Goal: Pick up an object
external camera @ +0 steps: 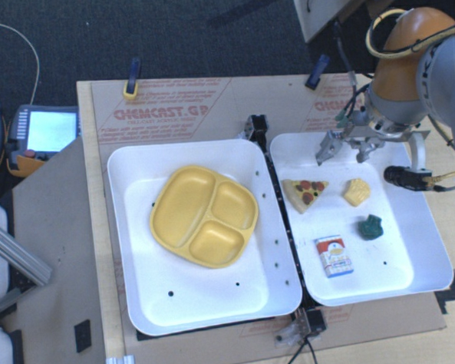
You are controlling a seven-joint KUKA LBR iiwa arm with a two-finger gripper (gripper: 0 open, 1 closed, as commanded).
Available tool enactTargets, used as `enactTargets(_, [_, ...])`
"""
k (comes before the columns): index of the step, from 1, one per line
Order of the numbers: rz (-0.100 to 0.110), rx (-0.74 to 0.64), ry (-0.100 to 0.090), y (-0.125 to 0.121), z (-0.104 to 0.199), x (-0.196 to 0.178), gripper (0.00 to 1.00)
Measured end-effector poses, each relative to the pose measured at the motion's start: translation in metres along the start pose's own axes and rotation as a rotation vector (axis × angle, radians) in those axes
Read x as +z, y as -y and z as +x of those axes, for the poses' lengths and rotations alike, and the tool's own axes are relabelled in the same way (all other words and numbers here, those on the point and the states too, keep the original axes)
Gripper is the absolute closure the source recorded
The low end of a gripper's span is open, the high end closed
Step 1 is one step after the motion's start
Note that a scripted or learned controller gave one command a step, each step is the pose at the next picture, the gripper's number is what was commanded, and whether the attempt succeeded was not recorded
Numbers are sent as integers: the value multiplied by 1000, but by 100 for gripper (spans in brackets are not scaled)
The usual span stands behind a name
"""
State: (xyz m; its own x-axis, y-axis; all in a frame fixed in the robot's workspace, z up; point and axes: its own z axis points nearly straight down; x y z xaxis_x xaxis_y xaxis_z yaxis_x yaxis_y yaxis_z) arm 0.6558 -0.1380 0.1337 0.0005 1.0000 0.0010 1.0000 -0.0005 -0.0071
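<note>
Hovering over the right white bin's [422, 227] far end, we're seeing the two-finger gripper [347, 148] spread open and empty, the triangular toy pizza slice [304, 193] lying just below-left of it.

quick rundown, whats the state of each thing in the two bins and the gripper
yellow divided plate: flat in the left bin, compartments bare
pizza slice toy: lying flat, right bin
yellow cheese chunk: resting loose, right bin
green toy: resting loose, right bin
small red and white box: lying flat, right bin
gripper: open, above the right bin's far end, holding nothing
</note>
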Motion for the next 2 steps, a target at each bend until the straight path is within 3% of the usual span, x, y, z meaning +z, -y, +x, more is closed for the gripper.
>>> enactTargets(1, [0, -1, 0, 1, 1, 53, 0])
enactTargets(2, [-9, -1, 2, -1, 1, 37, 100])
